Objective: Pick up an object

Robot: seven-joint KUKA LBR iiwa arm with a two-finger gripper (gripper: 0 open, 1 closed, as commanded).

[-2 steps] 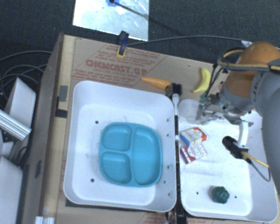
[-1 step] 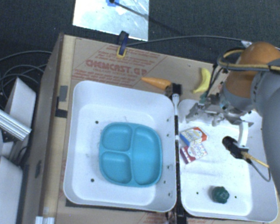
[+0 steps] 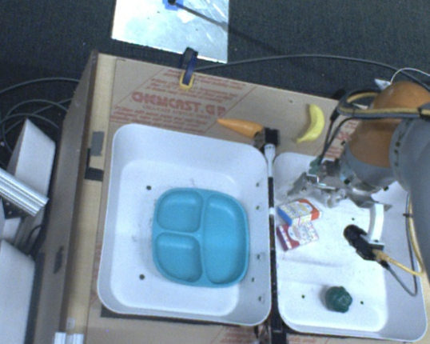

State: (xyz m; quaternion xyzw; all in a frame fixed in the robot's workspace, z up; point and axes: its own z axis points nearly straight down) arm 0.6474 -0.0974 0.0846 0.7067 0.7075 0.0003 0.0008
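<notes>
The gripper (image 3: 319, 188) hangs over the right bin (image 3: 386, 316); whether it is parted, I cannot tell. Just below it lies a small white, red and blue carton (image 3: 297, 213), touching a flat red-printed packet (image 3: 299, 235).

Blue tray (image 3: 202, 235), yellow banana (image 3: 314, 124), white bins (image 3: 131, 162)

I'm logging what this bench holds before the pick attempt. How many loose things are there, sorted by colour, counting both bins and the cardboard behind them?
Blue: 1, the divided plate in the left bin
Red and white: 2, the small carton and the flat packet in the right bin
Dark green: 1, the lumpy object in the right bin
Yellow: 1, the banana on the cardboard
Orange: 1, the carrot on the cardboard
Total: 6
</notes>
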